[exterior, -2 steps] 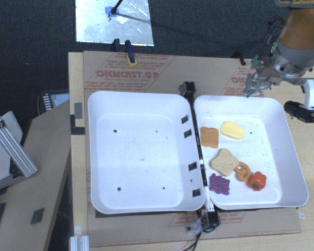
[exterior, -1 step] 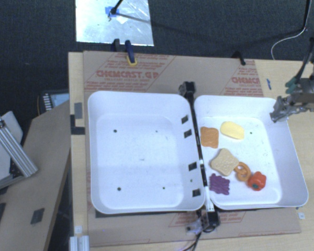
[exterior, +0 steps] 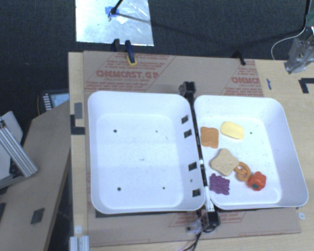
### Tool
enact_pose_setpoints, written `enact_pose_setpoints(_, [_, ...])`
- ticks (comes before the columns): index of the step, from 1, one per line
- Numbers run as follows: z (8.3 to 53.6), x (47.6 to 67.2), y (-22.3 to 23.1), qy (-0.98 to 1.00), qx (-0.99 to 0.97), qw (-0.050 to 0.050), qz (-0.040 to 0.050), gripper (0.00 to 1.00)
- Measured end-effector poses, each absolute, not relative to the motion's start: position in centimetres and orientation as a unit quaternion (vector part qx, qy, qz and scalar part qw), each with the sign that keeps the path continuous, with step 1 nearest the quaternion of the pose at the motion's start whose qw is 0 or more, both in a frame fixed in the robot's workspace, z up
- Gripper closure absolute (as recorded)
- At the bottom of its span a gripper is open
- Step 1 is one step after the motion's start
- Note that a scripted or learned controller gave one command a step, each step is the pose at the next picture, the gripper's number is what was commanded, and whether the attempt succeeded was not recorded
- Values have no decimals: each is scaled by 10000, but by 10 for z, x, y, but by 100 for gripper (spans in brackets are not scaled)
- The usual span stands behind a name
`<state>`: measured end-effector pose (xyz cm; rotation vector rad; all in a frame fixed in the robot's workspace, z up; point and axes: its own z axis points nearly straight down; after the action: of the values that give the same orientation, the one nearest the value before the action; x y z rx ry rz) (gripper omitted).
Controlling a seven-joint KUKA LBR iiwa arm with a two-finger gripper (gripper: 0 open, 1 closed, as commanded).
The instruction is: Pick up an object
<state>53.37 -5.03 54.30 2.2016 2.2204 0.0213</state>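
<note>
The right bin [exterior: 282,120] holds several toy foods. An orange square cracker [exterior: 209,137] lies near its left wall, with a pale yellow oval piece [exterior: 232,130] just right of it. Lower down sit a tan bread slice [exterior: 224,162], a small brown pretzel [exterior: 242,171], a red-orange pepper [exterior: 257,181] and a purple grape bunch [exterior: 219,184]. The gripper [exterior: 298,60] hangs at the far upper right, over the bench beyond the right bin's back corner and well away from every object.
The left bin [exterior: 102,140] stands beside the right one, joined along a black-clipped divider [exterior: 194,140]. A shiny metal sheet [exterior: 114,14] lies behind the bench. A cable [exterior: 282,41] loops near the gripper. An aluminium frame [exterior: 8,145] stands at the left.
</note>
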Motion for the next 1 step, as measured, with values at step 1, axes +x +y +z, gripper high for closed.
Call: enact_pose_setpoints(1, [535,517,18,7112,7030,2,17,100])
